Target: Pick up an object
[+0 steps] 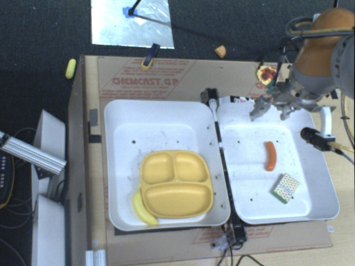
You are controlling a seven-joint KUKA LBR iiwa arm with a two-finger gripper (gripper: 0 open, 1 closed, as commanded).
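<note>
An orange sausage-shaped piece (270, 155) lies upright in the middle of the right bin (319, 204). A small patterned block with a green edge (285, 188) rests below it, toward the bin's front right. My gripper (272, 110) hangs over the right bin's back edge, up and slightly left of the sausage, fingers spread apart with nothing between them. The left bin (119, 148) holds a yellow divided plate (176, 183) and a yellow banana (143, 209) tucked against the plate's lower left.
A central divider (219, 148) separates the two bins. Outside the bins lie a yellow piece (70, 68) at the bench's left corner, a small orange bit (221, 51) at the back, and a reflective sheet (132, 14).
</note>
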